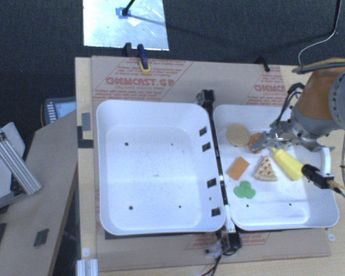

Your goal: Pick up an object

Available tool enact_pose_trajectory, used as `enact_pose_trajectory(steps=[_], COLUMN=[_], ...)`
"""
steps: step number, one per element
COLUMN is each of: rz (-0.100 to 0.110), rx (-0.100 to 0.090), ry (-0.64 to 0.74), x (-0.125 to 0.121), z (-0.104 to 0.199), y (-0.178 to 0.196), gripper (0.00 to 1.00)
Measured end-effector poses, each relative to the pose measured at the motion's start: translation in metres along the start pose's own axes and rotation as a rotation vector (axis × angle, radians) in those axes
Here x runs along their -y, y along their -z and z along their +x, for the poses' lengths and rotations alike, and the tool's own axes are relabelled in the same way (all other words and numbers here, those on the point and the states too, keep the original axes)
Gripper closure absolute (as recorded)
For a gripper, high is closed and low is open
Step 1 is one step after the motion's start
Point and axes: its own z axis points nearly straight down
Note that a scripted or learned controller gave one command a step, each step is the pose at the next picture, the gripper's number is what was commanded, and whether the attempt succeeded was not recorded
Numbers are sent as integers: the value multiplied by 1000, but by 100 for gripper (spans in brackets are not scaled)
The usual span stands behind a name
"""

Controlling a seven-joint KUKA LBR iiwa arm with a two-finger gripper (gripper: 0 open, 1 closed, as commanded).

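The right bin (293,211) holds several small things. A tan round biscuit (238,135) lies at its far left. Beside it is a small orange-brown piece (255,143), with my gripper (269,140) low over the bin and right against its right side. In front of the gripper lie a yellow oblong piece (288,163) and a pizza-slice shape (265,170). An orange block (238,168) and a green clover shape (245,190) sit near the bin's left wall.
The left bin (155,171) stands alongside, split from the right one by a black-clipped divider (216,160). Both rest on a cardboard sheet (161,79). The front right part of the right bin is bare floor.
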Motion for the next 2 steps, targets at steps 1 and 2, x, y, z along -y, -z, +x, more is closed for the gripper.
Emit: enact_pose_trajectory(steps=[1, 2], rz=[-8, -12], rx=[4, 4], ry=[-2, -1], x=[-48, -63], z=[-38, -36], y=[108, 257], gripper=[0, 0])
